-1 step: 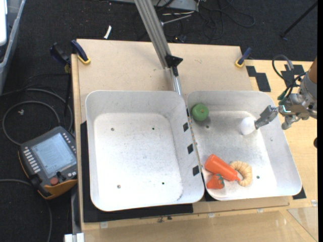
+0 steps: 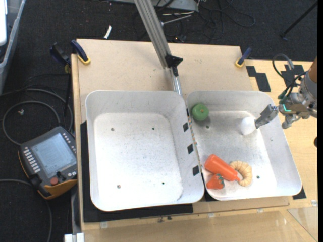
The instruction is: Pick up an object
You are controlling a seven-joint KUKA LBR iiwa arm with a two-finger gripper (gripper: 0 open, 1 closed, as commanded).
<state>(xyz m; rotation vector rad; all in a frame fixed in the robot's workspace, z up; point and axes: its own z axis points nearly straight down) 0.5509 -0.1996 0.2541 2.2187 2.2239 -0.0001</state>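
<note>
Fingers (image 2: 266, 116) touching white ball (image 2: 247, 124) (right bin (image 2: 282, 150))

You have two white bins: a left bin (image 2: 136, 150) and a right bin (image 2: 275, 150). You can count one green ball (image 2: 200, 112), one white lump (image 2: 247, 125), one orange carrot-shaped toy (image 2: 222, 167), one small red piece (image 2: 215, 182) and, probably, one tan ridged grub-like toy (image 2: 244, 172).

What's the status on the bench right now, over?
Pincer at right bin's upper right edge, beside small white ball. No grasp visible. Green round object, orange carrot-shaped toy, beige ridged curl lying apart.
</note>
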